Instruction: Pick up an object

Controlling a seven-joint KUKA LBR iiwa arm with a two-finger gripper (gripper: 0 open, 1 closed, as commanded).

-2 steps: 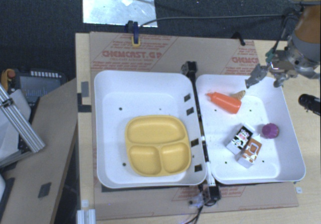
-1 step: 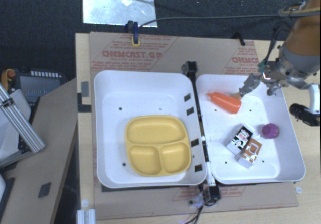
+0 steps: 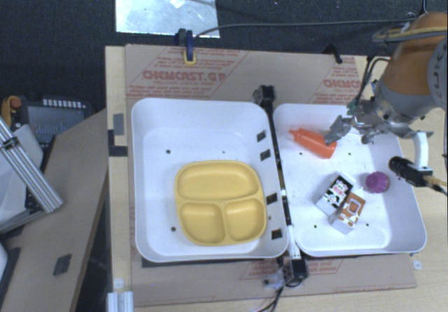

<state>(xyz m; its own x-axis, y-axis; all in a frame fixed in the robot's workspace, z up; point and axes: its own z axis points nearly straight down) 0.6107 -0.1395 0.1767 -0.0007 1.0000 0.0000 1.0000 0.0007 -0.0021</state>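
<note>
One tray (image 3: 219,200), one carrot (image 3: 313,141), two cartons (image 3: 341,203), one ball (image 3: 377,182)

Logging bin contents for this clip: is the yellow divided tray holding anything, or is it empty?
Empty. The yellow divided tray lies flat in the left bin, and all three compartments show bare yellow.

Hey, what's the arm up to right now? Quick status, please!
Gripper low over right bin, beside orange carrot toy. No grasp visible. Purple ball and small cartons lie apart, untouched. Nothing blocking.
</note>
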